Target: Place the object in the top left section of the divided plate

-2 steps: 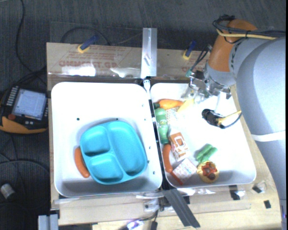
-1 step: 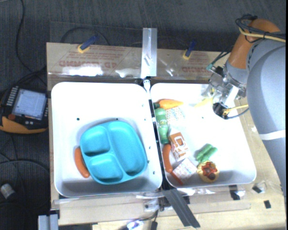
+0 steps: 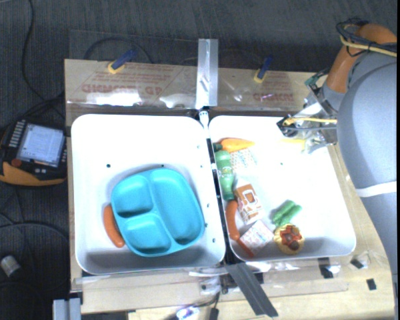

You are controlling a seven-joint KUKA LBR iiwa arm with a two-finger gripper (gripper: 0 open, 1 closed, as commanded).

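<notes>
The blue divided plate lies in the left bin, with three bare sections; its top left section holds nothing. My gripper hovers over the back right corner of the right bin, well away from the plate. Something thin and yellow shows at the gripper's tip, but I cannot tell if it is held. Toy foods lie in the right bin: a carrot, a green bottle, an orange and white carton and a green pepper.
An orange sausage lies against the plate's left edge. A red sausage, a white and red box and a red and yellow item crowd the right bin's front. A metal post stands behind the divider.
</notes>
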